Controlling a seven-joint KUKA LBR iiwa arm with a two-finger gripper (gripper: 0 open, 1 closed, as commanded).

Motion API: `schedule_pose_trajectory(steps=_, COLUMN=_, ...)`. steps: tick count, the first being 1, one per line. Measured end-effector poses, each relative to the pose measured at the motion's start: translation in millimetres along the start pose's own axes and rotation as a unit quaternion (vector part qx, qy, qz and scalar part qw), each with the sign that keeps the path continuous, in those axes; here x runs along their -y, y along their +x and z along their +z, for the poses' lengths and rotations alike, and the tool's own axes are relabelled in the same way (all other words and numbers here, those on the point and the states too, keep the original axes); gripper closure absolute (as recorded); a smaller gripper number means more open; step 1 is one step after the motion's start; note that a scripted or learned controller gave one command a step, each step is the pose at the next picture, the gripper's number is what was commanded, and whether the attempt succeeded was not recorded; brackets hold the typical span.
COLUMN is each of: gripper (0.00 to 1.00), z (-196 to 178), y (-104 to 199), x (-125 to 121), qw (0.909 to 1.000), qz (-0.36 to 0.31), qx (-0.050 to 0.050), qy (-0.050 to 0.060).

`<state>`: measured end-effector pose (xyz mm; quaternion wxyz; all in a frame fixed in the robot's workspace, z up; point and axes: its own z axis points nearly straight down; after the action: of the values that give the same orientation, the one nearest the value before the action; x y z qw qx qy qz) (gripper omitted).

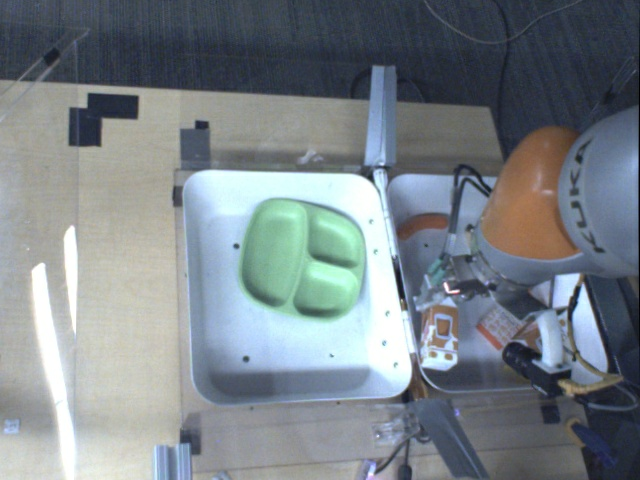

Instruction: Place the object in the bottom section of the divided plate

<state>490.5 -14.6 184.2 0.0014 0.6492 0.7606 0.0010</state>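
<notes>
The gripper (447, 286) hangs over the right bin (480, 373) — whether its fingers are released or clenched, I cannot tell. A small brown-and-white packet (440, 334) lies just at its six o'clock, long axis twelve-to-six. The green divided plate (302, 257) waits at nine o'clock, in the left bin (215, 298).

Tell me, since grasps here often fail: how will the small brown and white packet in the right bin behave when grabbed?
The packet looks flat and printed, so probably light and somewhat floppy. Lying flat near the bin wall, it may slide rather than lift. It seems unlikely to roll.
</notes>
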Motion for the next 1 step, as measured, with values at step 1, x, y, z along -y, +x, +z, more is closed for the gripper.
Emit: schedule_pose_trajectory(steps=1, gripper=1.00, z=-28.2, y=-2.2, x=-0.9, qw=0.9898, qz=0.143, qx=0.000, qy=0.001)
